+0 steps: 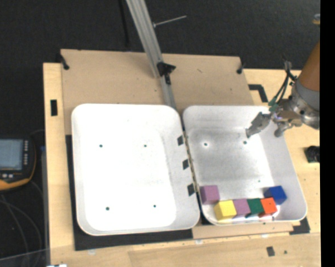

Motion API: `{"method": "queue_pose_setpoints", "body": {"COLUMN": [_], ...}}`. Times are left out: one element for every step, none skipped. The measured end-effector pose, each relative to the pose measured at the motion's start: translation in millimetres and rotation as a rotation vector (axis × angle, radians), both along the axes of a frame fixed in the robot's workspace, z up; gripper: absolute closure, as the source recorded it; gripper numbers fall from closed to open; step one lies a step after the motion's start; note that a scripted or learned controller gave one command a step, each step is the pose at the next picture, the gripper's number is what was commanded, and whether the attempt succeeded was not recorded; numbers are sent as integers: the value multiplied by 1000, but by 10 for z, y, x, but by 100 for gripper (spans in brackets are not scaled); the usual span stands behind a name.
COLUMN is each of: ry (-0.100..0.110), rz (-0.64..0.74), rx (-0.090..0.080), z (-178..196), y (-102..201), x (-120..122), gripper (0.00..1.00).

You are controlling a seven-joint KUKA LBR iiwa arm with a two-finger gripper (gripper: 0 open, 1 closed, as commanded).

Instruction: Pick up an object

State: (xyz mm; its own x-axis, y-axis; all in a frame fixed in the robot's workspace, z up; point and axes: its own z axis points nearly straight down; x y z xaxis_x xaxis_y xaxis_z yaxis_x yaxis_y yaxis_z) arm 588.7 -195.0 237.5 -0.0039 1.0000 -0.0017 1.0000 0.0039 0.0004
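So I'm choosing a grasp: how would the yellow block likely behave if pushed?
The yellow block looks rigid and flat-sided, so it should probably slide, not roll. It sits against a purple block near the bin wall, so it may jam.

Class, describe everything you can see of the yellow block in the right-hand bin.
The yellow block is a small, plain cube, seemingly of painted wood or plastic. It sits flat on the floor of the right bin, at the left end of a row along the near wall. A purple block presses against its right side; another purple block sits just behind it to the left.
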Motion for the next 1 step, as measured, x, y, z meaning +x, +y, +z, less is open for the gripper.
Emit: {"method": "queue_pose_setpoints", "body": {"ry": [-2], "rz": [4], "rx": [-1], "z": [113], "y": [-9], "x": [7], "gripper": [100]}}
